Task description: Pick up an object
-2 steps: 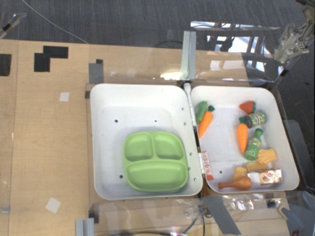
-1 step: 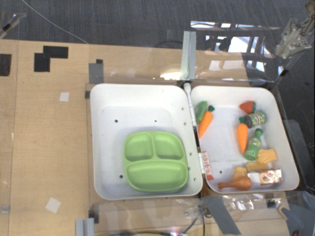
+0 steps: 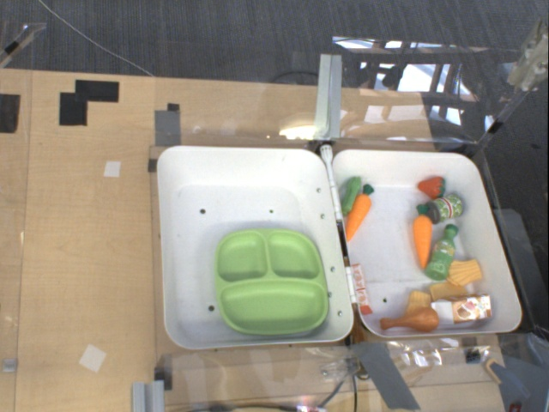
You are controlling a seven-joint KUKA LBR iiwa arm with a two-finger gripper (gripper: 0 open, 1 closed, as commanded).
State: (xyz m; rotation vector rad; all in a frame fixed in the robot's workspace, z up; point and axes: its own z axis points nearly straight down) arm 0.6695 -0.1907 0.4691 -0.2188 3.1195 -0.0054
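1. Pincer (image 3: 530,58): I take it to be the pale blur past the right bin's (image 3: 390,256) far right corner; I cannot tell whether it is released or clenched.
2. My pick is the carrot (image 3: 358,214) by that bin's left wall, though a green toy (image 3: 350,192) touches it.
3. I would descend with the jaws across its width, clear of the wall.
4. I would avoid the crowded right edge.

Just one cam here, mounted up high over the table (image 3: 77,256), looking down at a bit of a slant, far enough back to catch both bins (image 3: 184,187) whole.
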